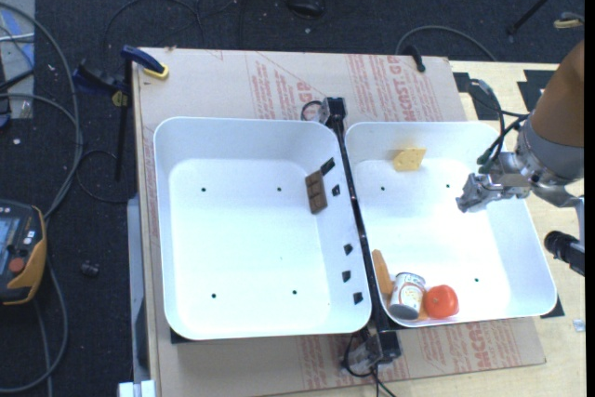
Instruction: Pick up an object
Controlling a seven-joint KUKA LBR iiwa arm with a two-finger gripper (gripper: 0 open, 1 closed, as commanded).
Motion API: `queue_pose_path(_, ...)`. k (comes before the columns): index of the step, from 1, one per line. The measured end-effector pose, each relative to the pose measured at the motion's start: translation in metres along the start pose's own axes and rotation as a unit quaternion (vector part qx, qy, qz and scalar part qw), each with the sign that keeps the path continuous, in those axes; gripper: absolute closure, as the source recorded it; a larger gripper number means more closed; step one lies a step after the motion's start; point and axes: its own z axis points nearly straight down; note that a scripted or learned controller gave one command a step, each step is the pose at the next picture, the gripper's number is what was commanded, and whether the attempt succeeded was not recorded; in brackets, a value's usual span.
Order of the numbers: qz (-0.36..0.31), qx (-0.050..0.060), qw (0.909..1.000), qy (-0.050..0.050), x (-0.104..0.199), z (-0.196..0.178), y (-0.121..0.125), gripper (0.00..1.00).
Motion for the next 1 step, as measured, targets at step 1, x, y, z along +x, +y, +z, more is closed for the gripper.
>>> queue_pose_path(1, -0.002, 0.001, 1.0, 0.001, 0.0513, -0.0134, 0.0055, 1.0)
